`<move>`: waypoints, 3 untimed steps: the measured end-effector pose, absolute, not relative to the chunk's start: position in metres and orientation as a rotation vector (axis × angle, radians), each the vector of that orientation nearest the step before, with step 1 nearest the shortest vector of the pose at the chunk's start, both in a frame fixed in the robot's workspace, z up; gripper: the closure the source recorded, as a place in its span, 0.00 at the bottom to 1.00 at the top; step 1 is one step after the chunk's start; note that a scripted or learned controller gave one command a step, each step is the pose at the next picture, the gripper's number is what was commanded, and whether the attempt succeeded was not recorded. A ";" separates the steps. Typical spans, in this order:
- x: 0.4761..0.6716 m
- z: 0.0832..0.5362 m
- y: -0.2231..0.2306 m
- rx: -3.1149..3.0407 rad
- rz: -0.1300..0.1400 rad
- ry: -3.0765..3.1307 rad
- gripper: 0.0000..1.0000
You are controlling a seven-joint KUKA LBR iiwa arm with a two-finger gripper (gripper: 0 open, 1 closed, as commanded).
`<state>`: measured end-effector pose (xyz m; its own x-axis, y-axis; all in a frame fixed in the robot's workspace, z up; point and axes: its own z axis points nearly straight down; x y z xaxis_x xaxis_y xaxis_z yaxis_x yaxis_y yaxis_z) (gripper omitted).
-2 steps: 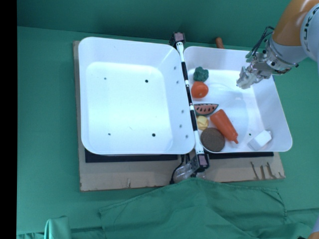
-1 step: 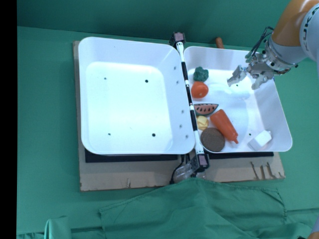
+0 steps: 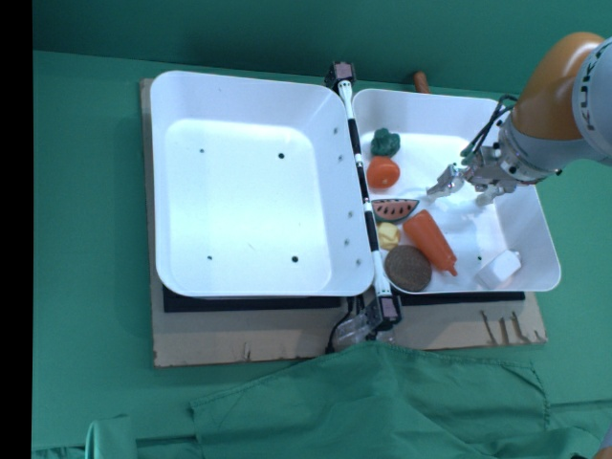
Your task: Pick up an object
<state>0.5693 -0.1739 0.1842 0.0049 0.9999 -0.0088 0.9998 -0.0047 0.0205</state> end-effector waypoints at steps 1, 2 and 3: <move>0.662 0.233 -0.152 2.210 0.011 2.216 0.00; 0.612 0.184 -0.164 2.222 0.007 2.210 0.00; 0.605 0.193 -0.172 2.223 0.001 2.214 0.00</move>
<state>0.6048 -0.1721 0.1930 0.0036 1.0000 -0.0023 1.0000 -0.0036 0.0035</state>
